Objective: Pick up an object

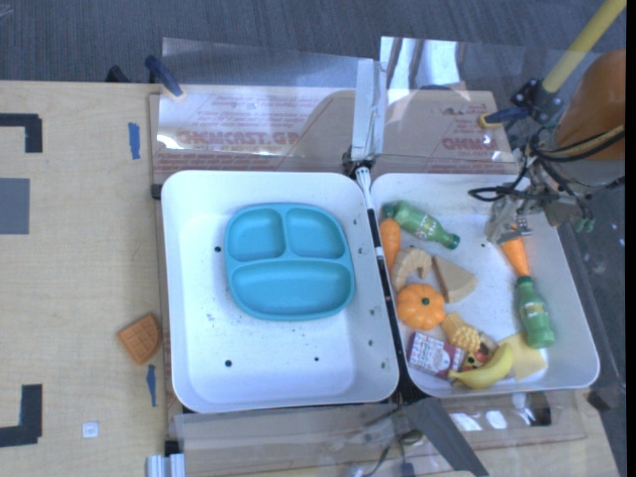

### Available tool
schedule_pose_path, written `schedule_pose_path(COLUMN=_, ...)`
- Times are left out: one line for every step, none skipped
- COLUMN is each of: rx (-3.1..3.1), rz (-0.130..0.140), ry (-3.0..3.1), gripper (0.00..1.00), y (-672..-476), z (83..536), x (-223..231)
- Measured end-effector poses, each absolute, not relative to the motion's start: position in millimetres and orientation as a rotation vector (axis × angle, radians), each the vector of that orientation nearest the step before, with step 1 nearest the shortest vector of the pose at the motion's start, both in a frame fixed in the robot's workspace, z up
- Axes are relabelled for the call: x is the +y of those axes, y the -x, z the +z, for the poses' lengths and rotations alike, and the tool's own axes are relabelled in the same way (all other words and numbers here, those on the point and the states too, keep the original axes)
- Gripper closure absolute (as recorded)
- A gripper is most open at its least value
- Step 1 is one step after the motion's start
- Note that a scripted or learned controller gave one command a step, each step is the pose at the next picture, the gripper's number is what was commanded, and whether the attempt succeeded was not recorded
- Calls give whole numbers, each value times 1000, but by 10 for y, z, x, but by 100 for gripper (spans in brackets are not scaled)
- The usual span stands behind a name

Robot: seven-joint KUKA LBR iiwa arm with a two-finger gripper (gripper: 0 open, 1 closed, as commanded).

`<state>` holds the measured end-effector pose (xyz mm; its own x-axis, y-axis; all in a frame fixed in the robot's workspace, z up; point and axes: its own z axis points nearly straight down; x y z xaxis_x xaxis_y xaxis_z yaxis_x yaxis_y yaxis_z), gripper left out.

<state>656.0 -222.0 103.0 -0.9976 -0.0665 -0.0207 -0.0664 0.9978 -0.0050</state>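
A pale wooden bench [70, 266] seen from above at a slant, bearing two shallow white bins side by side. The left bin [189, 366] holds a blue three-compartment plate [288, 261]. The right bin [576, 361] holds a crowd of toy food. The grey arm with its orange band [601, 92] reaches in from the upper right, and its gripper [507, 225] hangs low over the upper right part of the right bin, just above the top of a small carrot [516, 255]. Whether the gripper is released or clenched cannot be told; cables and dark fittings clutter the wrist.

Toys in the right bin, larger first: a banana [487, 368] at the near edge, a green bottle [421, 224] lying near the top, a second green bottle [535, 312] below the carrot, an orange pumpkin [421, 306], a tan wedge [455, 280], another carrot [390, 242] against the left wall, and a small red and white packet [427, 352]. A waffle-like square [140, 337] lies on the bench left of the bins.

The carrot looks the likely target. It is small and tapered, so it could squirt out of a closing grip, and the second green bottle just below it could be nudged.

The arm's upper part is cut off by the picture edge, and the toys beside the banana overlap too closely to tell apart
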Motion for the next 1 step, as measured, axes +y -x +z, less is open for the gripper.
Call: schedule_pose_path(rx=3121, rz=-6, ry=104, gripper=0, y=-6556, z=1020, x=-2218)
